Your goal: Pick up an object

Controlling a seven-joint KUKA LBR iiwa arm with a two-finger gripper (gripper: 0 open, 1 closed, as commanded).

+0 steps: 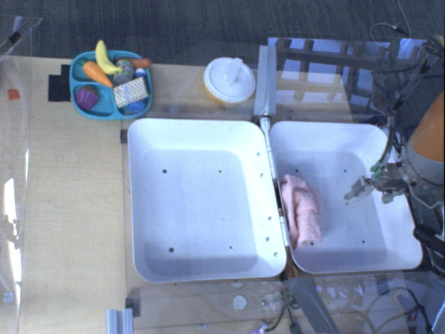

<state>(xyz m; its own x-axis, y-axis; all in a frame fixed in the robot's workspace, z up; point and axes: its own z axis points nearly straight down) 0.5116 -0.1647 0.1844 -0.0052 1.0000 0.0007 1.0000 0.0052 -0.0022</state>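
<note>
**Bin contents and end effector position**

The table [62, 207] carries 2 shallow white bins side by side. The left bin [198, 200] shows only its bare white floor with a few small dark holes. The right bin [341, 200] holds 1 item: a pink cloth [302, 209], bunched up, lying along the bin's left wall near the divider between the 2 bins.

The end effector [363, 189] is over the right bin, toward its right side, well apart from the pink cloth. Nothing sits between its fingers; whether they are spread or closed cannot be told at this size.

Beyond the bins, a blue tray [110, 84] holds toy food in compartments: a banana [106, 58], a carrot [96, 72], a purple piece [87, 97] and other small items too small to identify. A round white lid [229, 79] rests near the top corner of the left bin.
</note>
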